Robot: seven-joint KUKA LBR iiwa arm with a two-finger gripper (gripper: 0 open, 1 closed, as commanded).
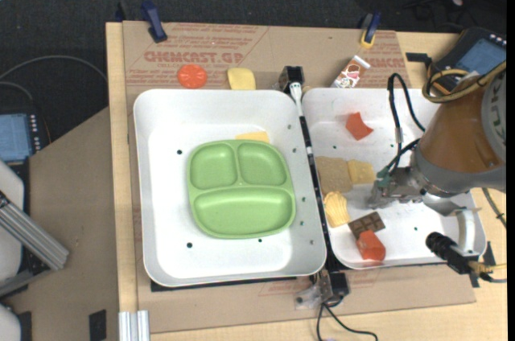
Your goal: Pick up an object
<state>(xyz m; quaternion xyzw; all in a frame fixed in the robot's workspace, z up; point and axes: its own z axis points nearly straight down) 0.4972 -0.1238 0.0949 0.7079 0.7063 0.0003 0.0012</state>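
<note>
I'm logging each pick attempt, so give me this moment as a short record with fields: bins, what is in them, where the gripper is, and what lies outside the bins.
left bin: holds a green divided plate, with a pale yellow piece at the plate's far edge
right bin: red block, tan flat piece, yellow piece, brown block, red piece
gripper: low over the right bin, right of the tan flat piece
gripper hold: cannot tell
outside bins: orange disc, yellow block, small wrapped packet on the board behind
</note>
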